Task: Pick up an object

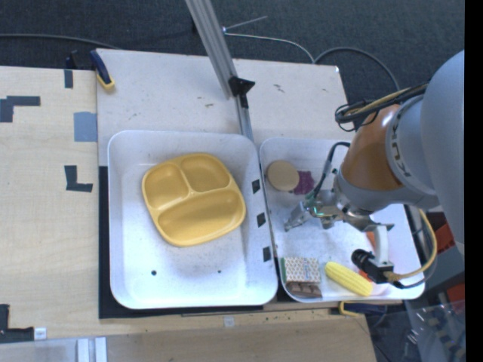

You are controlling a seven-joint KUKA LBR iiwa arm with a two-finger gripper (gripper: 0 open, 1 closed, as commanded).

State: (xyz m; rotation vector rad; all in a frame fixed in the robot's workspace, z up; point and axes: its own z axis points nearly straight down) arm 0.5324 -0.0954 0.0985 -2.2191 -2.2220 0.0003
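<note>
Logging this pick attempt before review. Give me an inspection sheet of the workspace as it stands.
Surface: two white bins side by side, left bin, right bin.
Job's things: yellow divided plate in the left bin; tan round object, purple item, corn cob and patterned block in the right bin.
Clutter: nothing seen.
Hand: hand low over the right bin, holding nothing visible.
Cables: black cables behind the bins.
Surroundings: metal pole; wooden bench.

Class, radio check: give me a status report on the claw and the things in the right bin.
Claw low in right bin, nothing seen between its fingers. Corn cob, patterned block, tan round piece and purple item lying loose. Yellow divided plate in left bin.
</note>
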